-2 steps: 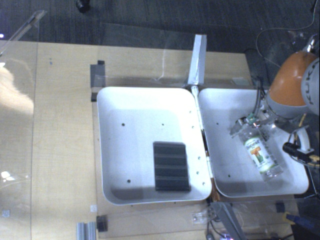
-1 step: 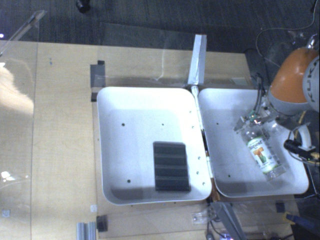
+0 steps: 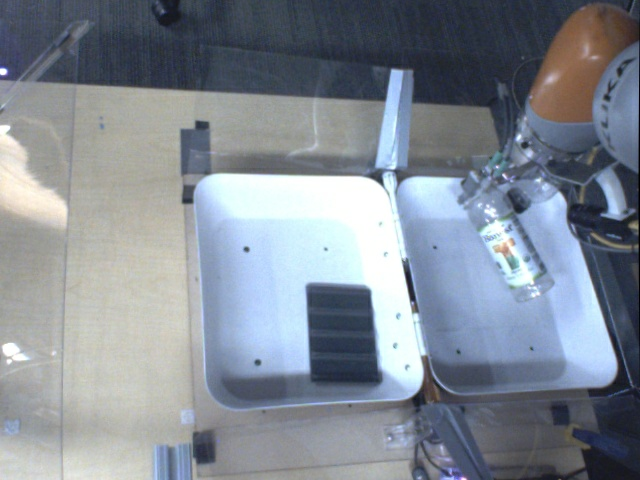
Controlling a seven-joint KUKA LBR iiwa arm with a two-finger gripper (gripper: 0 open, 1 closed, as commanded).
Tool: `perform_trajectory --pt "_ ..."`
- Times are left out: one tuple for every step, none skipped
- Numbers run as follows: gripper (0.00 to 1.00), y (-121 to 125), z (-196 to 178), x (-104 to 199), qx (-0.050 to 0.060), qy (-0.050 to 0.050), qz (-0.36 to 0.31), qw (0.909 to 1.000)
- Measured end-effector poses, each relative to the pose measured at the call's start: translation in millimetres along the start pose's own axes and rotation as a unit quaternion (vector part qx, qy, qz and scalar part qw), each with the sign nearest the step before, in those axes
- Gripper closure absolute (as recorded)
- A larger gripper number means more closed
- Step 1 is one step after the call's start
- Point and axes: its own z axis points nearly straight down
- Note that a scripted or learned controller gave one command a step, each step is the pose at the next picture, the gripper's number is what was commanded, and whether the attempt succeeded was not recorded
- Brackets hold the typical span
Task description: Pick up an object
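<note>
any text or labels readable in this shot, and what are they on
"KU": the letters that can be made out on the grey arm at the right edge; the rest is cut off.
Label on the clear plastic bottle in the right bin: coloured print, too blurred to read.
Black ridged block in the left bin: no text.

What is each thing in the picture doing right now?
Clear plastic bottle: tilted in the right bin, its top end at the gripper.
Black ridged block: lying flat in the left bin, untouched.
Gripper: low over the right bin's back part, at the bottle's top.
Left bin: holds the block.
Right bin: holds the bottle.
</note>
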Motion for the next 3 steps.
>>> perform_trajectory --pt "0.00 0.1 -0.3 -0.1 0.000 0.000 0.000 1.0000" --pt "0.00 -35.3 -36.9 2.1 0.001 0.000 0.064 0.9980" --pt "0.00 -21.7 90.7 -28.7 0.009 0.004 0.014 0.9999"
